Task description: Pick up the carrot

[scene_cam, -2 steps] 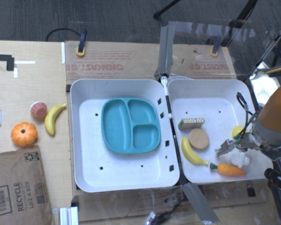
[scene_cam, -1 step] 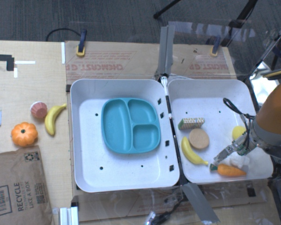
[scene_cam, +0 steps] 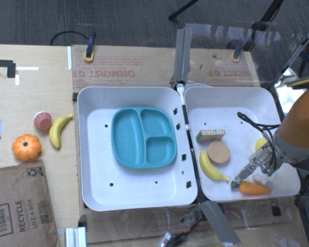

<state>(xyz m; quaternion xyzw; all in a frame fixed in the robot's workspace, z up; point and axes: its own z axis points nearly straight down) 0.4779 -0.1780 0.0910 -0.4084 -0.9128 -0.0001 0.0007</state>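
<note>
A robot test lab or workshop, not a home. Plain plywood bench (scene_cam: 36, 86) with printed lettering, held by clamps (scene_cam: 89, 53) at the back edge. Two shallow white bins (scene_cam: 87, 153) set side by side, a metal post (scene_cam: 182, 55) rising between them. Black tripod legs (scene_cam: 195, 4) and a loose cable (scene_cam: 67, 35) on grey carpet (scene_cam: 118, 9) behind. Toy food as props: a plastic pumpkin (scene_cam: 27, 147) and banana (scene_cam: 58, 130) on the bench. Tape marks (scene_cam: 20, 70) and a cardboard recycling box (scene_cam: 18, 210) alongside.
</note>
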